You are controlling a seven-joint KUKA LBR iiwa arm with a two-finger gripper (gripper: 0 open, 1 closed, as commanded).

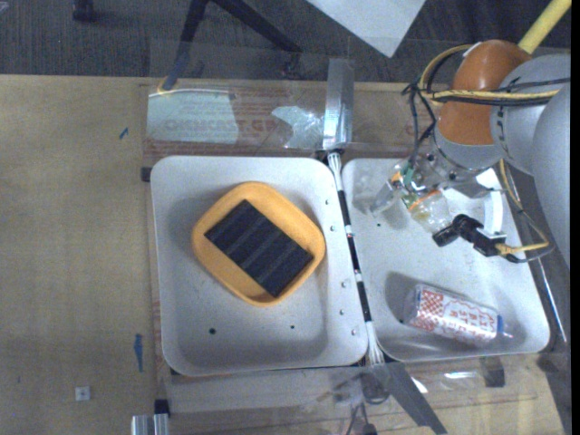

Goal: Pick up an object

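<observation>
Two white bins are sitting on the bench point(72, 243). An orange tray point(258, 243) is lying in the left bin point(172, 333); a red-patterned tube point(453, 314) is resting in the right bin point(535, 333). The pincer point(412, 188) is hovering over clear plastic point(426, 208) at the right bin's back, its state impossible to tell. Judging by this, the arm is approaching; next it needs to descend squarely onto one item.

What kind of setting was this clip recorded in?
Most likely a robotics lab or test workshop: a wooden bench bears two white bins, a robot arm reaches over the right one, and an office chair base stands on carpet behind.
</observation>
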